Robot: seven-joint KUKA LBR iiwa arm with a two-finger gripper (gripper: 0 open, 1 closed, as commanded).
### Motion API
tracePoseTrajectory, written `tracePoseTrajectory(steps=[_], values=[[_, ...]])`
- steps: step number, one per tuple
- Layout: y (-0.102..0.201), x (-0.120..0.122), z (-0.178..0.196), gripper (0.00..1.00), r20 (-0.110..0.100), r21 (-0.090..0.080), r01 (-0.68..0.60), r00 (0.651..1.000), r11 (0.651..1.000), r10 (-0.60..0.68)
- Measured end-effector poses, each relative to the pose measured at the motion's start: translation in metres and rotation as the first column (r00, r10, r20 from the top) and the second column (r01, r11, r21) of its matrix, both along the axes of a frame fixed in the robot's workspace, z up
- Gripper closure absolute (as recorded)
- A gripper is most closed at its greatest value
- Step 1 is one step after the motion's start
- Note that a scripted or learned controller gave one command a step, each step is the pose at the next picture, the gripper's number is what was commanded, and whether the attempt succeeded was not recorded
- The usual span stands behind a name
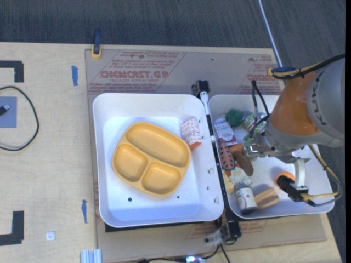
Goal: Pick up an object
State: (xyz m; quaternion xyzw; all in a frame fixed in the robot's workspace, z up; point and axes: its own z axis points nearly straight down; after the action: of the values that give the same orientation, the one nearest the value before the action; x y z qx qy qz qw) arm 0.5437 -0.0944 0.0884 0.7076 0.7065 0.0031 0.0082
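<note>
The grey arm with its orange band (290,111) reaches into the right bin (323,204). My gripper (253,146) is low over the bin's left half, just above a brown oblong piece (244,163) and an orange bit (236,148). The gripper's body hides the fingertips. Close by lie a dark red oblong thing (226,156), a white and pink packet (223,129) and a green lump (235,115). Nearer the front stand a small can (246,198) and a wooden block (267,197). A small orange thing (284,178) lies right of them.
The left bin (104,119) holds a yellow divided plate (151,158) and a red and white packet (190,131) by its right wall. A ridge (214,158) parts the two bins. Black cables run above the gripper.
</note>
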Motion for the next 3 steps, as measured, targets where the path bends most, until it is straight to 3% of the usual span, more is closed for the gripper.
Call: tracePoseTrajectory(steps=[1, 2, 3], values=[[0.000, -0.002, -0.002, 0.00, -0.008, 0.002, 0.000, 1.000, 1.000, 0.000], [0.001, -0.001, 0.009, 1.00, -0.004, 0.003, 0.000, 1.000, 1.000, 0.000], [-0.003, 0.000, 0.011, 0.00, 0.000, -0.005, 0.003, 1.000, 1.000, -0.003]])
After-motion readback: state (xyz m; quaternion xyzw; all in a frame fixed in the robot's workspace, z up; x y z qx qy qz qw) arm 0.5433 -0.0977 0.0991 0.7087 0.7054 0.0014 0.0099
